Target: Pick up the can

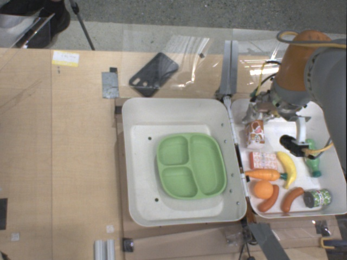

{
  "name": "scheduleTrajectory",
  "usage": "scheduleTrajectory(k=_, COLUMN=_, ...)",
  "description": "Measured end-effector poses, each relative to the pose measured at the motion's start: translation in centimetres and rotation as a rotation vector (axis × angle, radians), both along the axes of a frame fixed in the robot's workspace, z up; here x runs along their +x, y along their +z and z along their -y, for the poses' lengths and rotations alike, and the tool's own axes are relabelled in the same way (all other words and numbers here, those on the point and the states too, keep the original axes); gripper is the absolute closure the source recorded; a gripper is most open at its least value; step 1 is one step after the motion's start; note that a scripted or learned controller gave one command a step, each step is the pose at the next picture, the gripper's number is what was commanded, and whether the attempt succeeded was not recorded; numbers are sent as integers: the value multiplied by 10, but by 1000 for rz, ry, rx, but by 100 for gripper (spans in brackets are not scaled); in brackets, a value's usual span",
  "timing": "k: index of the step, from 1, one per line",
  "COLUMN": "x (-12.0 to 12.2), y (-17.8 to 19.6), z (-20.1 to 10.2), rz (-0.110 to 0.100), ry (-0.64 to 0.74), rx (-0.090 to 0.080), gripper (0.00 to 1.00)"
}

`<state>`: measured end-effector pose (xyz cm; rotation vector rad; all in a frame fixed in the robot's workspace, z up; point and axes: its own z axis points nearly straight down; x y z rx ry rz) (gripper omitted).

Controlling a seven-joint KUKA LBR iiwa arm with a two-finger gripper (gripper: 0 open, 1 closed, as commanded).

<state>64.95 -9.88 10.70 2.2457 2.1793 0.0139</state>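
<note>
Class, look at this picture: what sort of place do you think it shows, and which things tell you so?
Probably a robotics lab: a robot arm reaches over two white bins on a wooden bench, one filled with toy food such as a banana.

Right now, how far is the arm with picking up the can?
Nothing looks done yet. The small green-labelled metal can lies on its side in the near right corner of the right white bin, beside a brown sausage. The grey arm's gripper sits over the bin's far left corner, above a small red carton, apart from the can. Reaching, gripping and lifting are all left.

Can (pixel 317 198) seemingly hemmed by sausage (pixel 293 198)
</note>
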Motion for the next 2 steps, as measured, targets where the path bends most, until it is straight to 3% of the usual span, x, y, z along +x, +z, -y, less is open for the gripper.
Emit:
scheduleTrajectory(k=1, x=-30, y=-10, z=22, rz=-13, ry=-474, rx=6, gripper=100)
scheduleTrajectory(k=2, x=-87, y=84, z=-42, rz=-10, ry=-797, rx=10, gripper=100)
